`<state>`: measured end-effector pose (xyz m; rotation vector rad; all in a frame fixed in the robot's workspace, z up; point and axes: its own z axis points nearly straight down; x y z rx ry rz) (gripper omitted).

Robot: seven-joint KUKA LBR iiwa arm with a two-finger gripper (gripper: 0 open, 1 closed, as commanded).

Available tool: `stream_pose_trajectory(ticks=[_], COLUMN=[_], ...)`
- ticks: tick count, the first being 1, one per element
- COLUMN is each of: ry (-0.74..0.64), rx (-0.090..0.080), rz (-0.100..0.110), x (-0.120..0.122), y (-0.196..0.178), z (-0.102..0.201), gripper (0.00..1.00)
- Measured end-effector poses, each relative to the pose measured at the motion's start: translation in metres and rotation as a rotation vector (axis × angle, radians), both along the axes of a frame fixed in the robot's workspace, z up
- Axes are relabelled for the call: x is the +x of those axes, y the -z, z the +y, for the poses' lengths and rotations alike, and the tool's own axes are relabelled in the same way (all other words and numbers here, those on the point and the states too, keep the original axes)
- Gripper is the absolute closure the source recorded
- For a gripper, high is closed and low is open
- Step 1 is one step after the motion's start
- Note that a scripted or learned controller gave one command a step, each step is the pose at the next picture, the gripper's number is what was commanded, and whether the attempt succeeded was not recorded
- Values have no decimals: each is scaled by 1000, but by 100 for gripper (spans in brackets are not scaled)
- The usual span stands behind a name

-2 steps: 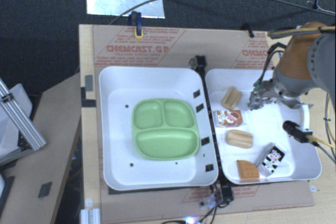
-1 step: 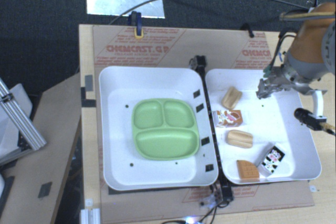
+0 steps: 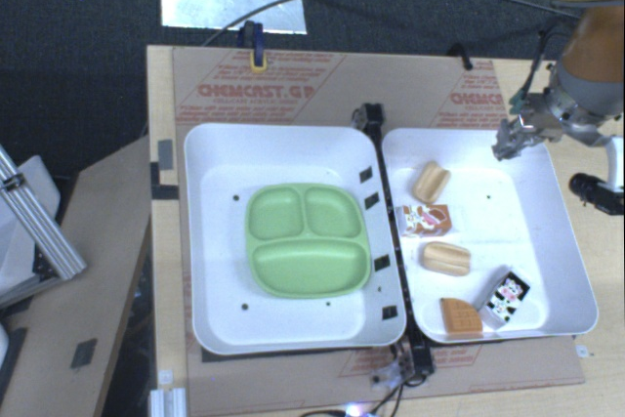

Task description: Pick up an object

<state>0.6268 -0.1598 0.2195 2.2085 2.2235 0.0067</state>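
My gripper (image 3: 508, 145) hangs over the right bin's (image 3: 547, 210) far rim; whether its fingers are spread, I cannot tell. Below and left of it lie two buns (image 3: 431, 182), a packet (image 3: 426, 221), a cracker (image 3: 461, 317) and a carton (image 3: 505, 297). Farther left, the other bin (image 3: 210, 210) holds a green tray (image 3: 308, 239).
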Motion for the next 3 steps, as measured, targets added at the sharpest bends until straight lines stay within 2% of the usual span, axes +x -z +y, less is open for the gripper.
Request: stream_pose_trajectory(ticks=[1, 2, 3], ry=[-1, -1, -4], rx=[0, 3, 4], rz=[0, 8, 7], x=[2, -3, -10], y=[-55, -39, -41], z=[0, 50, 111], gripper=[100, 100, 100])
